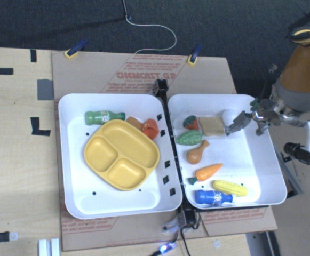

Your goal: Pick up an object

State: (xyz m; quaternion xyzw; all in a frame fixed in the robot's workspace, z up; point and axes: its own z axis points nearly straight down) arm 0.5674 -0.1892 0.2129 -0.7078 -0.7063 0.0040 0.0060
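The gripper (233,127), its grasp state not discernible, is poised just beside the bread slice (212,125) in the right bin (261,159), toward the bin's far edge.

Arm reaches in from right, wrist low, gripper (239,122) angled down-left; orange band above.

Bright, even light; slightly soft focus

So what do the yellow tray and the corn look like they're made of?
The tray looks like moulded plastic: one even yellow with a soft sheen and rounded compartments. The corn is probably plastic too, a toy with a smooth glossy yellow surface; too small to be sure.
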